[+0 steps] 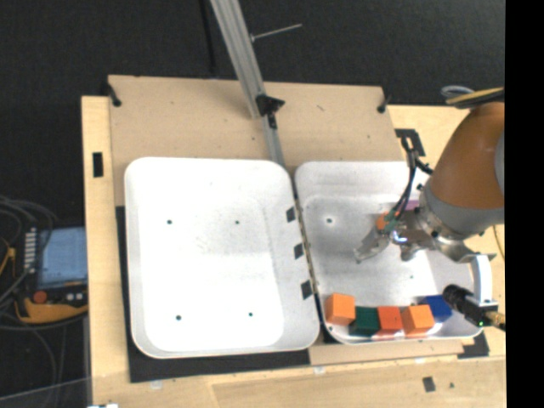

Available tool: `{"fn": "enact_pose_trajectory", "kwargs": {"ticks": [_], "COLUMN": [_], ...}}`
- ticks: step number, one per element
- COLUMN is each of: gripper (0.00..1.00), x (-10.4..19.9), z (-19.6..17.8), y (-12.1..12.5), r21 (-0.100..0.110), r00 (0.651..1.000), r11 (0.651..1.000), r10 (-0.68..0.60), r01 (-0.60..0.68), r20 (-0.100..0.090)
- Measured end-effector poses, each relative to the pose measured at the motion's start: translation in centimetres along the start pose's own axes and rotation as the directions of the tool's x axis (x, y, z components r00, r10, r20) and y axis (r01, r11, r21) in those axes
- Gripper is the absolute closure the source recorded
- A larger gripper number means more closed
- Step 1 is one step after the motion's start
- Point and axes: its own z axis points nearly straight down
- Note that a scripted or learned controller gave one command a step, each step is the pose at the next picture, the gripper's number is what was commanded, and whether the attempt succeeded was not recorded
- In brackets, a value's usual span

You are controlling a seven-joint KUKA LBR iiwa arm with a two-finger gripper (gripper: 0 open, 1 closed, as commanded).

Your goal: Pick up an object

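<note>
left bin: white, smooth, looks like matt plastic
right bin: white with a dull grey sheen, scuffed
bench: pale, matt board, like unpainted wood or fibreboard
blocks: orange block, green block, blue block, all flat-coloured and matt
arm: glossy orange band, smooth grey casing
gripper: bare metallic grey
slanted pole: ribbed, pale metal
floor: dark, rough, carpet-like

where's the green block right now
In the camera view, the green block sits along the near wall of the right bin, between two orange blocks.
</note>
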Motion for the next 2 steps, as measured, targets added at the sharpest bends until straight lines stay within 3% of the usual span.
{"fn": "enact_pose_trajectory", "kwargs": {"ticks": [1,2], "gripper": [0.00,1.00], "x": [-0.4,-0.4], "z": [6.3,4.9], "y": [-0.2,0.1], "r21": [0.001,-0.010], "r00": [1.000,1.000], "r11": [1.000,1.000], "r10": [-0.002,0.006], "r01": [0.002,-0.006], "r20": [0.000,-0.001]}}
